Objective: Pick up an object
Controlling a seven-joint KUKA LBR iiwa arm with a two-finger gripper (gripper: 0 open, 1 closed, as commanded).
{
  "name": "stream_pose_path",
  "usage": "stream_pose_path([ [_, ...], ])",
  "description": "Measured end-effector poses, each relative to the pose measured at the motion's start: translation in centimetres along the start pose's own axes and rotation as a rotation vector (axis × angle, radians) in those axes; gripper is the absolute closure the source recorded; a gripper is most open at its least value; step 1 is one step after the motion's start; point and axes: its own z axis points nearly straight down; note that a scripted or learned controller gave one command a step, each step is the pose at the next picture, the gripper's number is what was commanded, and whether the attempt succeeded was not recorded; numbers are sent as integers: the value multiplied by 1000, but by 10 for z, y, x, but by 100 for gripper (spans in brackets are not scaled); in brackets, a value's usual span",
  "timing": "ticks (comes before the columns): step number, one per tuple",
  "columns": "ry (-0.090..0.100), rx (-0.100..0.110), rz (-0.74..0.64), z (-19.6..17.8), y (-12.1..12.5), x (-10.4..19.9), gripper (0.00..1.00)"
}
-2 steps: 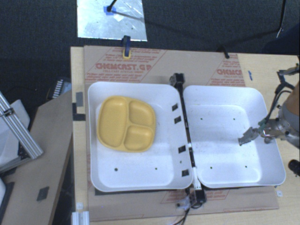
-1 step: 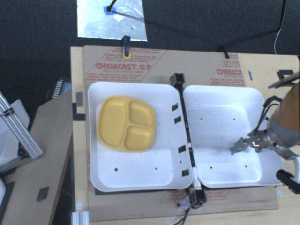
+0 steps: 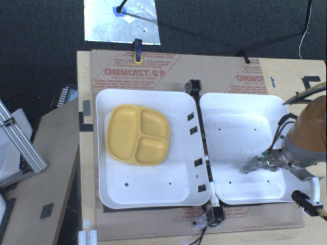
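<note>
A yellow plate point(image 3: 138, 134) with three compartments lies flat in the left white bin point(image 3: 153, 188), toward its upper left. My gripper point(image 3: 255, 164) hangs low over the floor of the right white bin point(image 3: 235, 131), near that bin's right side and pointing left. It is far from the plate, across the divider between the bins. I see nothing held at its tip. The arm's orange band point(image 3: 311, 129) rises behind it at the right edge.
A black hinged strip point(image 3: 200, 142) runs between the two bins. Both bins rest on a brown cardboard sheet point(image 3: 168, 70) on the bench. A shiny metal sheet point(image 3: 121, 14) lies on the dark floor beyond, and an aluminium rail point(image 3: 18, 142) stands at the left.
</note>
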Motion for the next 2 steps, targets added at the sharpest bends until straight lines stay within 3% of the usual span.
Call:
stream_pose_path([
  [1, -3, -5, 0, -13, 1, -1, 100],
  [2, -4, -9, -3, -77, 2, 0, 100],
])
